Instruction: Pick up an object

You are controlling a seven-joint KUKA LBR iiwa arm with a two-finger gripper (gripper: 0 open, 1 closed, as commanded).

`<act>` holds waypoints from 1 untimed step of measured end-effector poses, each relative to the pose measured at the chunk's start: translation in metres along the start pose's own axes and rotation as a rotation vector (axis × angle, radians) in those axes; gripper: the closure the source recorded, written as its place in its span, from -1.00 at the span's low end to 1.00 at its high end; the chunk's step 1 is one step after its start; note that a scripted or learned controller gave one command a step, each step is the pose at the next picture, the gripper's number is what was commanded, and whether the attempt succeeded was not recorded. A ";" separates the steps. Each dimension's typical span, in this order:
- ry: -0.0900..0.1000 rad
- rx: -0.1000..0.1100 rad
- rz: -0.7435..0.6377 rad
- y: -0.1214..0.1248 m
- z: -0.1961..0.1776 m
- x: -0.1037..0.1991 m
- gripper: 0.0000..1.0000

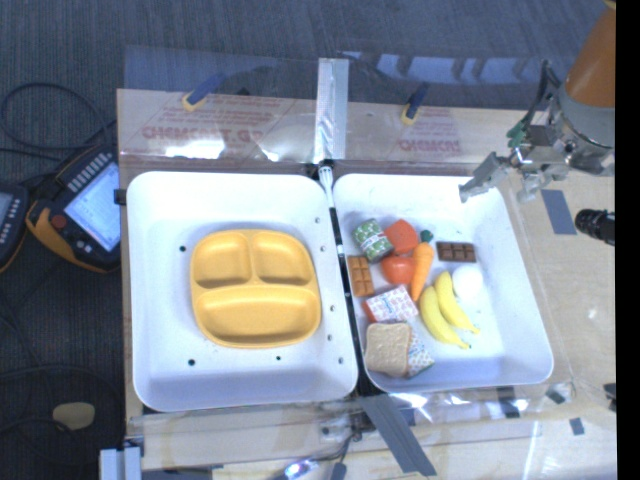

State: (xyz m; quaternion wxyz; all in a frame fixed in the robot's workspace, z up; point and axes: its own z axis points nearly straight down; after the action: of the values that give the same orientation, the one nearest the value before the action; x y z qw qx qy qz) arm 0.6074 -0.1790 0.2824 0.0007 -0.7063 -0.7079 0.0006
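The pincer (505, 173) is seen above the upper right rim of the right bin (520, 268); whether it is spread or pressed together cannot be told, and nothing is seen in it. The toy food is piled toward 7 o'clock from it, in the bin's left half. Nearest lies the chocolate bar (456, 252), long axis 3-to-9; bananas (446, 311) run 11-to-5.
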 end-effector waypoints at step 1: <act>0.000 0.000 -0.170 -0.050 0.096 0.028 -1.00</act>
State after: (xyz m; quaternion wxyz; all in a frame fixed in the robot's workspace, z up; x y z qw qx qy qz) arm 0.5572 -0.1512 0.1869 0.0010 -0.6437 -0.7653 0.0005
